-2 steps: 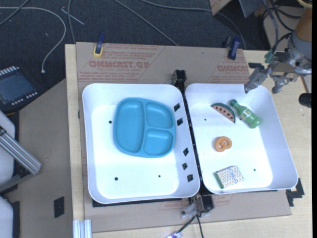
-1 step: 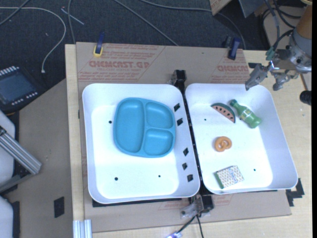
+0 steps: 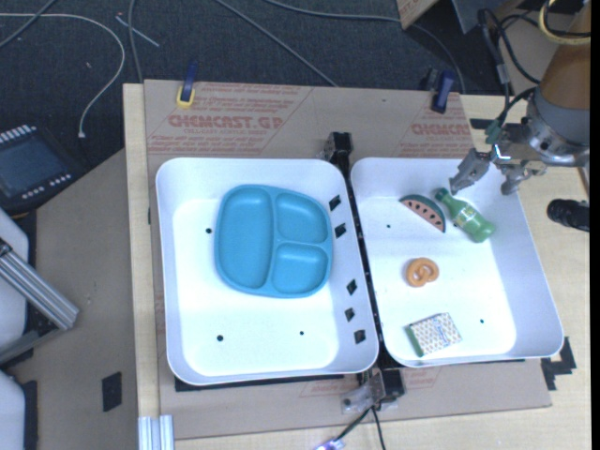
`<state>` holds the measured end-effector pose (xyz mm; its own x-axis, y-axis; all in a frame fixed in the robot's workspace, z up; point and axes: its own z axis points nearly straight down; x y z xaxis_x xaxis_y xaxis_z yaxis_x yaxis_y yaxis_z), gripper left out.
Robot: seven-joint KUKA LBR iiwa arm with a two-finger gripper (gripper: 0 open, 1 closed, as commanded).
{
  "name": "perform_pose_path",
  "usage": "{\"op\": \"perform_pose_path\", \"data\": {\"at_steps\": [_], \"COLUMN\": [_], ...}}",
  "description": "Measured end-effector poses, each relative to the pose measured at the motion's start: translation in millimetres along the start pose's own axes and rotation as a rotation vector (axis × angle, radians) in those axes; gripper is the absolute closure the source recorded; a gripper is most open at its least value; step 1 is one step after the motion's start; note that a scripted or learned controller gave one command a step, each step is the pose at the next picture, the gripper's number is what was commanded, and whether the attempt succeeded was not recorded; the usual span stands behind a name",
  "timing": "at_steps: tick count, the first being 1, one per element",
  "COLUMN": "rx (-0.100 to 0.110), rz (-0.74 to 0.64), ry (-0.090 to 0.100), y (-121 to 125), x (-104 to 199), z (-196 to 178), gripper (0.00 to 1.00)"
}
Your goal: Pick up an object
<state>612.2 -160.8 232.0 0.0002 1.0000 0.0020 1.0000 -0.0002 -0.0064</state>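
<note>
- Nearest to us in the right bin we see a small flat packet with a speckled pattern and a green edge, lying close to the bin's front rim.
- A little farther back in that same bin sits a small orange pretzel-shaped piece, apart from the packet and roughly in the middle of the bin floor.
- In the left bin we find a blue divided plate with three compartments, resting flat near the centre; we see nothing lying in its compartments.
- Farther back in the right bin lies a toy watermelon slice, red with a green rind, and just beside it, to its right, a green bottle on its side; the two look close enough to touch, though we cannot tell for sure.
- Above the bottle's far end hangs the gripper, its fingers spread apart, with nothing between them; one finger is near the bottle's top, the other is out toward the bin's right rim.
- Both bins sit side by side on a brown board laid on the tabletop, with a row of black clips along the seam between them.
- Beyond the board we see grey cables trailing over dark floor.
</note>
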Motion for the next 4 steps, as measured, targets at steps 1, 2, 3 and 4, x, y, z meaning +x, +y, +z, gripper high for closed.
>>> {"op": "perform_pose_path", "data": {"at_steps": [1, 2, 3, 4], "rx": [-0.001, 0.000, -0.008, -0.013], "rz": [-0.001, 0.000, 0.000, -0.002], "ry": [0.000, 0.000, -0.001, -0.003], "y": [-8.9, -11.4, -9.6, -3.6], "x": [2.5, 8.4, 7.9, 15.0], "z": [47.5, 91.4, 77.0, 28.9], "gripper": [0.00, 0.00, 1.00, 1.00]}}
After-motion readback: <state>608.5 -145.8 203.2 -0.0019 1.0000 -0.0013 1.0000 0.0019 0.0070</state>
